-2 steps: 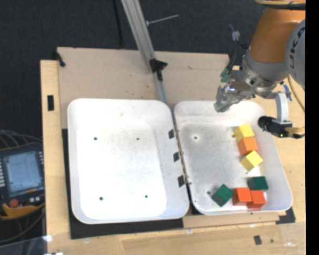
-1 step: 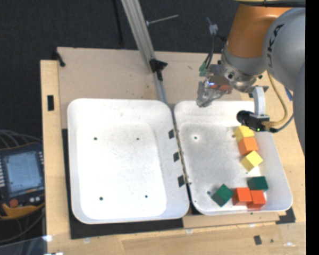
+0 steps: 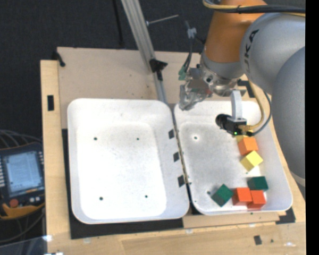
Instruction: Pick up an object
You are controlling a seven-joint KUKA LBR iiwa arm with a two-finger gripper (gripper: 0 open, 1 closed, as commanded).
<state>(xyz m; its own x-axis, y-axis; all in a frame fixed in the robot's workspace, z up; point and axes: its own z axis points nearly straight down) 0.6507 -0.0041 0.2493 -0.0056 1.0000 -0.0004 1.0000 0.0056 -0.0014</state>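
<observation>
Several small blocks lie in the right bin (image 3: 210, 153). An orange block (image 3: 248, 144) and a yellow block (image 3: 251, 160) sit by its right wall. Along the near edge are a dark green block (image 3: 221, 194), two orange blocks (image 3: 242, 195) (image 3: 257, 198) and another green block (image 3: 258, 183). My gripper (image 3: 187, 101) hangs over the far left corner of the right bin, close to the divide between the bins and well apart from every block. I see nothing held under it.
The left bin (image 3: 77, 116) lies beside the right one. A slanted metal post (image 3: 141, 36) rises behind the bins, near the gripper. A black cable and connector (image 3: 228, 122) hang from the wrist over the right bin. A handheld pendant (image 3: 18, 174) sits at far left.
</observation>
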